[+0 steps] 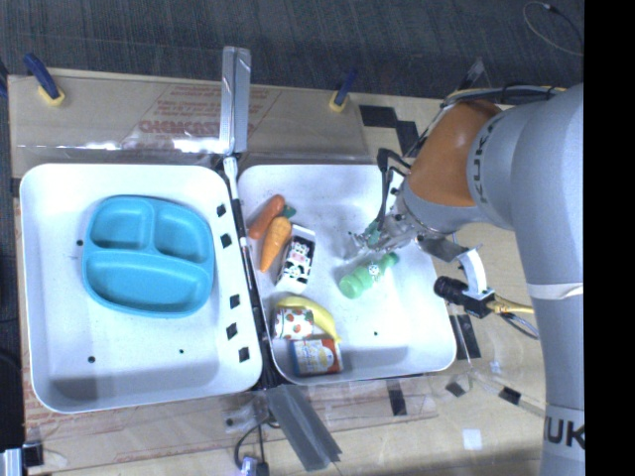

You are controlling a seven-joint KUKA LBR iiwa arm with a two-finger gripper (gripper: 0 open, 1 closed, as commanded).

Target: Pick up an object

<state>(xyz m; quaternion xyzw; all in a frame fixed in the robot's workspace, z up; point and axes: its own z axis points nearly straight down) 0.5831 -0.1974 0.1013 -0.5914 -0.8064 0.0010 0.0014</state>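
While the gripper (374, 238) hangs low in the right white bin (422, 357), just above the green plastic bottle (359, 277) lying there, the approach looks in hand; its opening I cannot tell; next it must close squarely on the bottle.

Left bin (40, 266): a blue plate (149, 256) with three parts.
Right bin (417, 350): two carrots (270, 231), a little milk carton (297, 258), a banana (316, 315), a can (310, 355), a green bottle (365, 274).
Gripper (375, 238): low over the green bottle.
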